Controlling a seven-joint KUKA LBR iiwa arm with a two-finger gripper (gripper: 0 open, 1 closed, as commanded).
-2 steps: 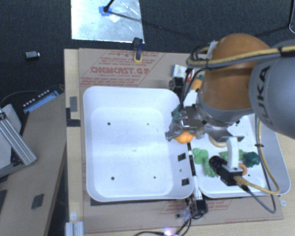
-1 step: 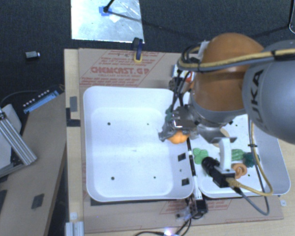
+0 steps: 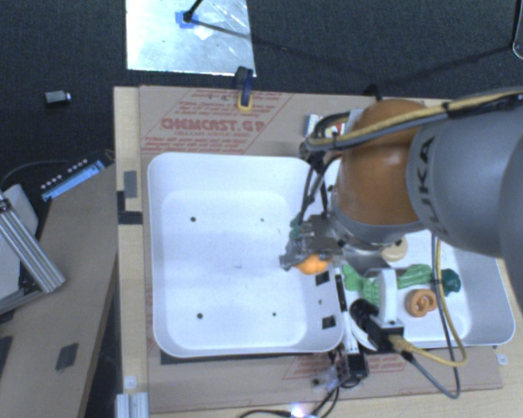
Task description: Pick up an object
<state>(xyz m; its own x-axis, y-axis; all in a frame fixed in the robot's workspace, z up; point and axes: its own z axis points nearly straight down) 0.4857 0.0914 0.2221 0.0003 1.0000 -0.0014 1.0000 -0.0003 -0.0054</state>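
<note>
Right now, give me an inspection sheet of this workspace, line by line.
Surface: left bin bare white; right bin largely hidden under the arm.
Job's things: orange object at the gripper, near the left bin's right wall; whether it is held, unclear.
Clutter: pretzel-shaped toy, green pieces and a pale round piece in the right bin.
Gripper: over the left bin's right side.
Cables: yellow cable crossing the right bin.
Surroundings: cardboard sheet under the bins, dark carpet.

Two bins side by side, left bin (image 3: pixel 218 259), small objects (image 3: pixel 421 290) in right bin (image 3: pixel 488 312)
</note>
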